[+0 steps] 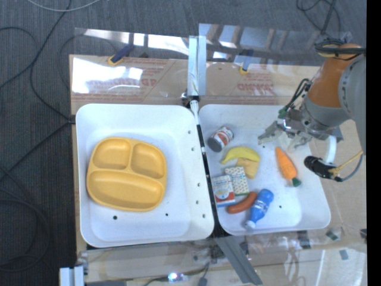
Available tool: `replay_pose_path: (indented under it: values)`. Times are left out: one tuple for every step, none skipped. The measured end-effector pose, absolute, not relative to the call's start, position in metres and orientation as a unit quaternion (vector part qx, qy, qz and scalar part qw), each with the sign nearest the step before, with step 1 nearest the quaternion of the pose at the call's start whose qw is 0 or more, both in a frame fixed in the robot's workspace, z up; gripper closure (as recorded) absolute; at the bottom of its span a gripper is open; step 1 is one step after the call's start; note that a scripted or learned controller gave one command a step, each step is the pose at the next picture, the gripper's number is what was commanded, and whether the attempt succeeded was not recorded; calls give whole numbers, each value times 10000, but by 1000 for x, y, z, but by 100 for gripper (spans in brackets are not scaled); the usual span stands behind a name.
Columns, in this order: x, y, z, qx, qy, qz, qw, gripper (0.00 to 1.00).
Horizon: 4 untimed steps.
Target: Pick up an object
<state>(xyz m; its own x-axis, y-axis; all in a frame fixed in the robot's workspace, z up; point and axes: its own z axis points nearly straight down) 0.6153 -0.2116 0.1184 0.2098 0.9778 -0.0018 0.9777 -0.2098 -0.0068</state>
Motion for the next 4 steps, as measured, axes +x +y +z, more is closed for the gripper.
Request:
replay_pose_path:
  values:
    - [622, -196, 98, -7882, -6154, 16, 8, 0]
    - [574, -208, 96, -7867, -6172, -81, -95, 0]
    - [574, -210, 104, -7868, -6171, -59, -109, 100]
    - [580, -170, 221, -8265, -5629, 20, 3, 100]
